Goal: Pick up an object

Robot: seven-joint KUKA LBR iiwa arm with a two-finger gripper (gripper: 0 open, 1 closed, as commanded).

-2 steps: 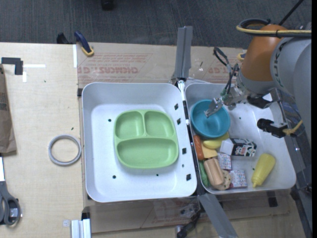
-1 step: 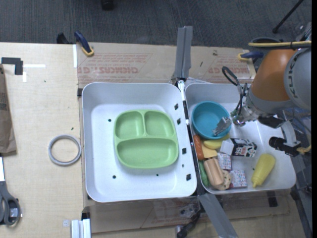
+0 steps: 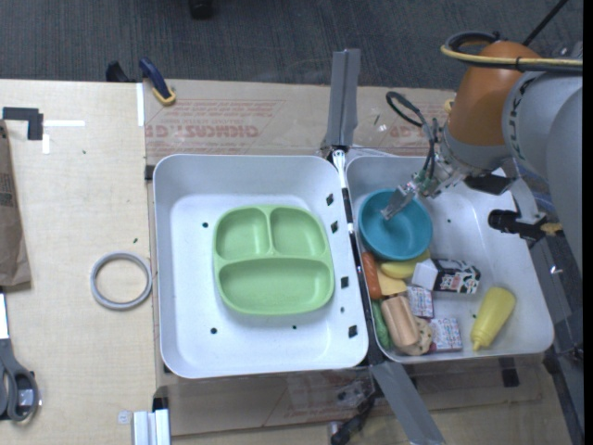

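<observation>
The right bin (image 3: 519, 248) holds a blue bowl (image 3: 397, 228) at its left side. In front of the bowl lie a yellow fruit (image 3: 397, 270), an orange carrot-like piece (image 3: 370, 273), a tan bun (image 3: 400, 323), a small black-and-white carton (image 3: 456, 278), red-and-white packets (image 3: 447, 334) and a yellow squeeze bottle (image 3: 493, 315). My gripper (image 3: 404, 199) comes down from the upper right and hangs over the bowl's upper rim. Nothing is visibly held. The left bin (image 3: 176, 248) holds a green divided plate (image 3: 273, 260).
The grey arm with its orange band (image 3: 486, 100) covers the right bin's back right corner. On the bench at the left lie a grey tape ring (image 3: 120, 279), a brown bag (image 3: 11, 221) and scissors (image 3: 14, 392). A blue clamp (image 3: 157, 80) sits at the back.
</observation>
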